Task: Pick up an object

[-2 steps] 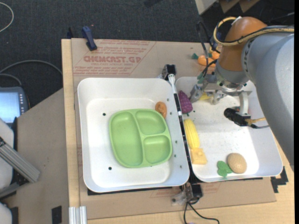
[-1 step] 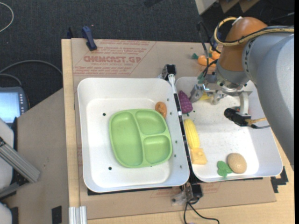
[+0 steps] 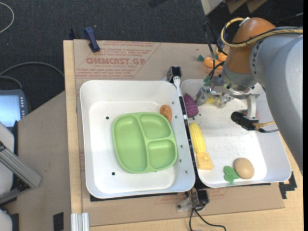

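Since the gripper (image 3: 211, 98) hangs low in the right bin (image 3: 269, 172) w/ jaws too blurred to tell open from closed, it should centre over the purple item (image 3: 190, 106) just beside it, approx. vertical, clear of the corn (image 3: 197, 137) and wall.

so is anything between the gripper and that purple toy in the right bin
Nothing visible stands in the way. The gripper hangs over the far left part of the right bin, just to the right of the purple toy, with bare bin floor between them. The corn cob lies nearer the camera, off that line.
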Controlling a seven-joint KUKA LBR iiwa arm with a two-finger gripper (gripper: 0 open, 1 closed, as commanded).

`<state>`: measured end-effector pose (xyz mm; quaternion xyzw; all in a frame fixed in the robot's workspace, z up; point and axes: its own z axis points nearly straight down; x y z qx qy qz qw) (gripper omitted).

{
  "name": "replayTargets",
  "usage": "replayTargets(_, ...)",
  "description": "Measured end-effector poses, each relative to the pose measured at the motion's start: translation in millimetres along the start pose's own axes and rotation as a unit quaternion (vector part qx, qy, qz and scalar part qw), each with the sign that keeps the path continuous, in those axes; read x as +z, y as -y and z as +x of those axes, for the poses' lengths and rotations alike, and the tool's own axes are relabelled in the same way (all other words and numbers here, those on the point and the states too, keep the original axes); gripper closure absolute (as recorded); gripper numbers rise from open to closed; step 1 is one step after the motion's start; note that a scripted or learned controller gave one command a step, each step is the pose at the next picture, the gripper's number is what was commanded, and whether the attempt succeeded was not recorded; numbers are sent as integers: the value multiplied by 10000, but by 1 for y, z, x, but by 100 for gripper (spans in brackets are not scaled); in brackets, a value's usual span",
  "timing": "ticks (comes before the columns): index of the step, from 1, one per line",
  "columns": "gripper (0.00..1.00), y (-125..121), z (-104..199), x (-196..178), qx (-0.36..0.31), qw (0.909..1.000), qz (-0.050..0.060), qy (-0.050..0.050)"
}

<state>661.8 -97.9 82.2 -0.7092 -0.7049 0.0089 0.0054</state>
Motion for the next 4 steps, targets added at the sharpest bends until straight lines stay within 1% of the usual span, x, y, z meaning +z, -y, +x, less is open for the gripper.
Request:
replayTargets(1, 0, 0, -1, 0, -3, 10000, 0, -9)
replayTargets(2, 0, 0, 0, 0, -2, 10000, 0, 6)
replayTargets(4, 0, 0, -5, 1, -10, 10000, 1, -31)
